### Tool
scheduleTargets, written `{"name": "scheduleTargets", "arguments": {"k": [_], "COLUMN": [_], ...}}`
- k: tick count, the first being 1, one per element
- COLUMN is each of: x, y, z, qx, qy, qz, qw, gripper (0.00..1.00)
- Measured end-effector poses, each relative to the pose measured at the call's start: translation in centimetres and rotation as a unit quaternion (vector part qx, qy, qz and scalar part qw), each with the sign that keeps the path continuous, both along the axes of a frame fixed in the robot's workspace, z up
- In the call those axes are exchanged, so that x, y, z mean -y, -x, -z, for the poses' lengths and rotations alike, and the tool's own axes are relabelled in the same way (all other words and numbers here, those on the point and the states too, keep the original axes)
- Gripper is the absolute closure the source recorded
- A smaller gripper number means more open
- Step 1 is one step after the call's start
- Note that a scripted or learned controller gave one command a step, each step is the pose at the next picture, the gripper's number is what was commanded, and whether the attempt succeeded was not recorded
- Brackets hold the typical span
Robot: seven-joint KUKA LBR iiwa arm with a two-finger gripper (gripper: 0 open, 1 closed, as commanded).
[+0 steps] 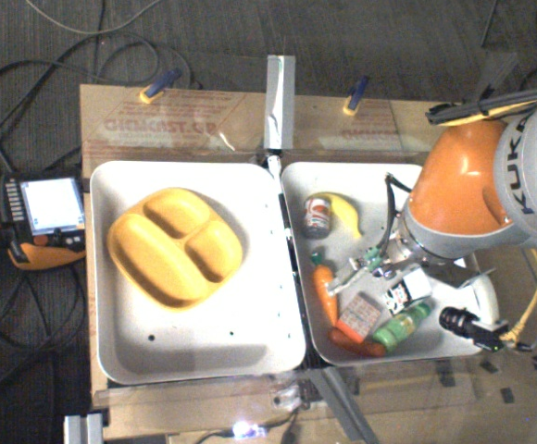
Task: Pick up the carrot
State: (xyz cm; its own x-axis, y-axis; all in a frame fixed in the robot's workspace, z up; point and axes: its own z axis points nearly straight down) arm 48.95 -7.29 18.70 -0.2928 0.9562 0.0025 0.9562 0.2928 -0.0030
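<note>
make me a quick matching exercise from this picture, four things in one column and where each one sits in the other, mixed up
Things:
1. yellow tray
2. carrot
3. banana
4. green bottle

Places:
A. right bin, against its left wall
B. left bin, alone
C. right bin, near its front edge, beside a small box
D. right bin, far end, next to a small can

Pairs: 1-B, 2-A, 3-D, 4-C

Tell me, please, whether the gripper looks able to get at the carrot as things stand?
Probably yes. The carrot lies uncovered by the right bin's left wall, with the gripper hovering just to its right. That wall and the small box crowd it.
</note>
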Motion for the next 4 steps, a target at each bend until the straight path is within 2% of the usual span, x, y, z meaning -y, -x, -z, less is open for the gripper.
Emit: {"name": "scheduleTargets", "arguments": {"k": [1,2,3,4], "x": [-2.9,0.5,3.2,3.1], "y": [-1.8,0.6,0.6,0.6], "z": [-5.0,0.4,8.6,7.8], "qx": [0.001,0.001,0.001,0.001], "qy": [0.0003,-0.0001,-0.0009,-0.0028], "qz": [-0.065,-0.114,-0.249,-0.249], "qw": [0.9979,0.9935,0.9684,0.9684], "gripper": [0.0,0.0,0.0,1.0]}}
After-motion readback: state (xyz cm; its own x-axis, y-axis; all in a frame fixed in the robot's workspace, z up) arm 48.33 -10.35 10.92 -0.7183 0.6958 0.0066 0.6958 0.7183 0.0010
